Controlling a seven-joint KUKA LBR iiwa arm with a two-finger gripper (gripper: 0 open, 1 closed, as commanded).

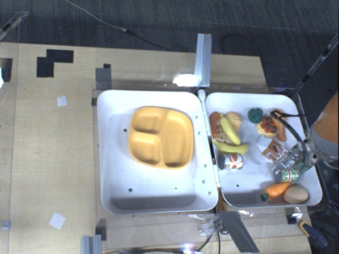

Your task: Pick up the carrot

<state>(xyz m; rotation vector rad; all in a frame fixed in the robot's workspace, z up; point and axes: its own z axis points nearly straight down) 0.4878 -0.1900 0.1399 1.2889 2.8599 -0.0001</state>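
Carrot (277, 190) lay in right bin (249, 194), near-right corner, orange body w/ green tip pointing left, touching a tan potato-like item (296, 194) on its right. Claw (291, 164) hung just above/far side of carrot, low over bin's right part; metal fingers blurred w/ a green-white object under them, so couldn't tell if apart or together. Nothing clearly betw. fingers. Arm (326, 134) came in from right edge.

Rest of right bin: banana (229, 133) near left wall, lying over a reddish sausage-like piece (214, 124); small can (231, 162) just near side of banana; dark green round thing (255, 114) at far side; pizza-slice toy (267, 126) beside it; small packet (273, 151) mid-bin.

Left bin (114, 157) held a yellow divided plate (161, 137), 3 compartments. Both bins sat side by side on wooden worktop (47, 163).
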